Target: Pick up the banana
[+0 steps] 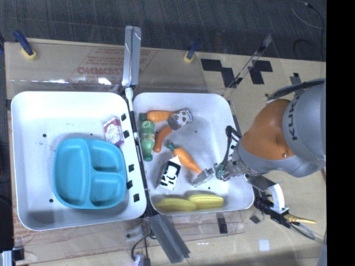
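Two bins sit side by side on the desk [50, 54]. The left bin [28, 148] holds a divided plate [89, 173] with a small packet [113, 131] behind it. In the right bin [219, 107], the banana [189, 202] lies along the near wall, a carrot [187, 158] and a bottle [147, 139] farther back.

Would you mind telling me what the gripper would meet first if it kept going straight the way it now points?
The gripper points toward the view's left and slightly down. Going straight on, it would probably meet the black-and-white carton first, passing just below the carrot. Depth is unclear from above, so it might pass over.

Counted: two white bins [22, 148], one blue tray [89, 173], two bananas [191, 202], three carrots [187, 159], one green bottle [147, 139].
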